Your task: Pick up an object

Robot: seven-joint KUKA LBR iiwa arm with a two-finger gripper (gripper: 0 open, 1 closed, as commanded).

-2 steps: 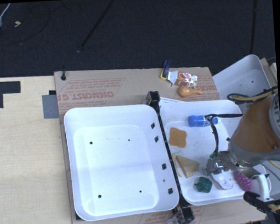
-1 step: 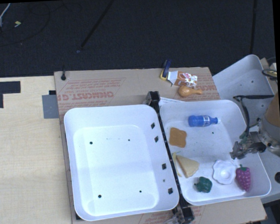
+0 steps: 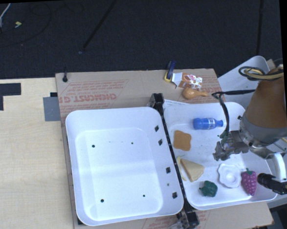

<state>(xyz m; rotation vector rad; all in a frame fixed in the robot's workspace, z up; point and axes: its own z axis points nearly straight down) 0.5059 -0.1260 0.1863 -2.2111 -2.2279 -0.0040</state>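
1. White plastic frames the scene: two shallow bins side by side, with the right bin (image 3: 231, 105) carrying every loose item and the left bin (image 3: 81, 140) beside it.
2. The gripper (image 3: 227, 147) hangs low in the right bin, just above the fried egg toy (image 3: 229, 175), which lies at its six o'clock; whether it is spread or pressed together cannot be told from this angle, and nothing is seen pinched in it.
3. Other candidates ring it: a blue bottle (image 3: 207, 123) at eleven o'clock, a toast slice (image 3: 182, 140) at nine, a cheese wedge (image 3: 191, 169) at eight, a green vegetable (image 3: 208, 189) at seven, and purple grapes (image 3: 249, 181) at five.
4. To do the step well, the arm would likely commit to one item standing apart from its neighbours, centre over it, and descend straight.
5. The egg sits close to the grapes, so a grasp there risks nudging both; the bottle, lying well apart, looks the cleaner choice.
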